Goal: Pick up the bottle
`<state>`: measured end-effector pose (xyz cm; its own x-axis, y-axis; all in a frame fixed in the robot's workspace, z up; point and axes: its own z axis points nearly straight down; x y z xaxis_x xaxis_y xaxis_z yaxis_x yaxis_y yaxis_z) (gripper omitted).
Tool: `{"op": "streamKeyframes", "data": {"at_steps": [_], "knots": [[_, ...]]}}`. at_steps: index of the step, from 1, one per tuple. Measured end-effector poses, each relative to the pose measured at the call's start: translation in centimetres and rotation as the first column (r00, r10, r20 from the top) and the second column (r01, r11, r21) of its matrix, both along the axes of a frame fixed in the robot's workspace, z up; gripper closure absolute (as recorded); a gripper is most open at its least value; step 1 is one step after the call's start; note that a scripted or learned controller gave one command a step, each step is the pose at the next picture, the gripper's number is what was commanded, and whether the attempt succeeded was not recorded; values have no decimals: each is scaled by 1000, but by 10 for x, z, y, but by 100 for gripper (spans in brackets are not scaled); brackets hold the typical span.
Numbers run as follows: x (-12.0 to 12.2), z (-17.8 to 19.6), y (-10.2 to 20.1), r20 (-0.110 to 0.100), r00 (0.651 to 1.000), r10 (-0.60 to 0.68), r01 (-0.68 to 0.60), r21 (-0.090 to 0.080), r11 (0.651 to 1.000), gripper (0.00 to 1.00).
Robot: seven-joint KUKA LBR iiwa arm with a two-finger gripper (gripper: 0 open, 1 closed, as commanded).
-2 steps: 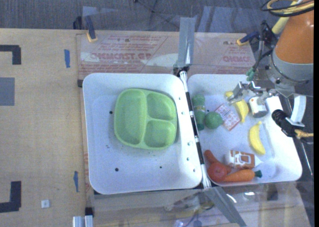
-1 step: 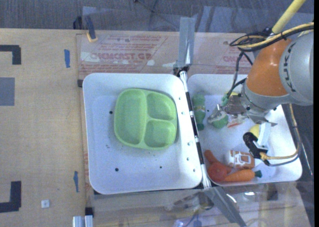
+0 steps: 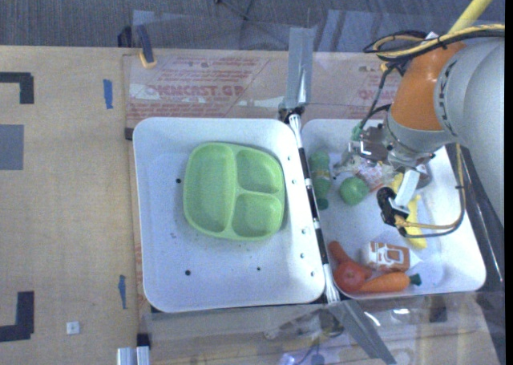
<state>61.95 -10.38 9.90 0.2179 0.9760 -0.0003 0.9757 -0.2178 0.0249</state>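
The two-finger gripper [image 3: 370,156], jaw state not discernible, should be centred over the green plastic bottle [image 3: 320,172] at the right bin's [image 3: 473,275] left wall.

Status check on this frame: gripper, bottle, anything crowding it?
Gripper low in right bin, finger state unclear. Green bottle lies against bin's left wall, untouched. Green ball sits beside it, near the gripper.

Grey arm [image 3: 473,91] from the right, wrist bent low, orange band uppermost.
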Motion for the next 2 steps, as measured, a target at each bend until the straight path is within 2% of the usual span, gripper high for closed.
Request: {"op": "streamKeyframes", "data": {"at_steps": [1,2], "knots": [[1,12,-3,6,1000,0,0,-9,1000,100],[1,11,-3,5,1000,0,0,-9,1000,0]]}}
